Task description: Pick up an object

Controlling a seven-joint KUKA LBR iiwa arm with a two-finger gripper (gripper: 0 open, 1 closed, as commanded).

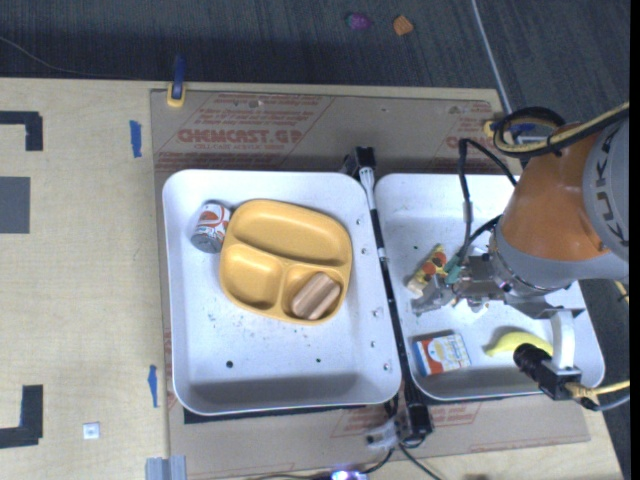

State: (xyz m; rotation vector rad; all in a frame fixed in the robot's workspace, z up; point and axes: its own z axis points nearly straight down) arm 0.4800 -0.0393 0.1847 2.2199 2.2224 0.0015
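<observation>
The pincer (432,290) is low in the right bin (420,208), at the end of the grey arm (560,218) that reaches in from the right. Its tip sits right against a small multicoloured object (432,265), a cluster of red, yellow and green bits. Whether the pincer is apart, together, or clamped on anything cannot be told, since the metal parts blur into the clutter at its tip.

The multicoloured object lies just at the far-left side of the pincer tip, touching or nearly so, its long axis running slantwise from near-left up toward far-right. That makes it the likeliest target, in my judgement; the move turns on whether it lies between the tips or merely beside them.

Further out in the same bin, a small carton (441,352) with a blue and red label lies flat, nearer the front edge, and a yellow banana-like object (512,342) rests to its right, partly under the arm.

The left bin (190,348) holds a yellow divided tray (270,238) with a brown sausage-like piece (316,295) in one compartment, and a small can (208,226) lies against its far-left rim. Both are well apart from the pincer.
</observation>
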